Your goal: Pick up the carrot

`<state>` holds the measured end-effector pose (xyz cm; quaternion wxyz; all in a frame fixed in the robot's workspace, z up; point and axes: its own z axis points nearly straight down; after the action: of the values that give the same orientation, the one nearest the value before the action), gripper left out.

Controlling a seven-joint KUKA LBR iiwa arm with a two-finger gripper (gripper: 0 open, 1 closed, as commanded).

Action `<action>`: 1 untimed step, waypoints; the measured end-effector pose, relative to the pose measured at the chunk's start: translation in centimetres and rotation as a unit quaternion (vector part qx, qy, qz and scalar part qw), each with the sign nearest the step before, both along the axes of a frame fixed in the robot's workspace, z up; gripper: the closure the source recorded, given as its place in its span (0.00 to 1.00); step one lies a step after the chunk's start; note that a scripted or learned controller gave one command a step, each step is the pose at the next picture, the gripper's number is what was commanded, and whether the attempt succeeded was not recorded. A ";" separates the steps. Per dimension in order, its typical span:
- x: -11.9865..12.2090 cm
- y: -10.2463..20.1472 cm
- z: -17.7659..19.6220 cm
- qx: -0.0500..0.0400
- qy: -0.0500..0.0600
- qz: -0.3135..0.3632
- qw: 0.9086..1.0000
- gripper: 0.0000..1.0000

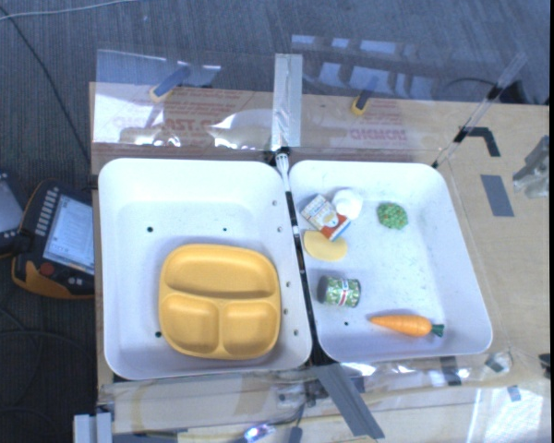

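Camera view: looking down on both bins, bench edge closest to us at the bottom.
Carrot: lying flat on its side near the front edge of the right bin, toward its front-right corner, green stub pointing right. Nothing touching it.
Green can: on its side just behind the carrot and left of it, close to the wall between the bins.
Yellow tray: three-compartment one, sits in the front half of the left bin.
Yellow slice: flat piece, near the right bin's left wall.
Red-and-white carton: right behind the slice, touching a white round thing.
Green bumpy ball: off on its own, toward the right bin's back-right corner.
Gripper: can't tell its state from this shot, honestly.
Left of the bench: handheld pendant on the dark floor.
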<state>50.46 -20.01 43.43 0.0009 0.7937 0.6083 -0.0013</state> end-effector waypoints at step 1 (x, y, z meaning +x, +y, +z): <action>-2.0 -1.2 0.0 0.000 0.000 0.078 0.997 1.00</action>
<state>48.49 -21.24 43.47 0.0014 0.7437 0.6685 -0.0010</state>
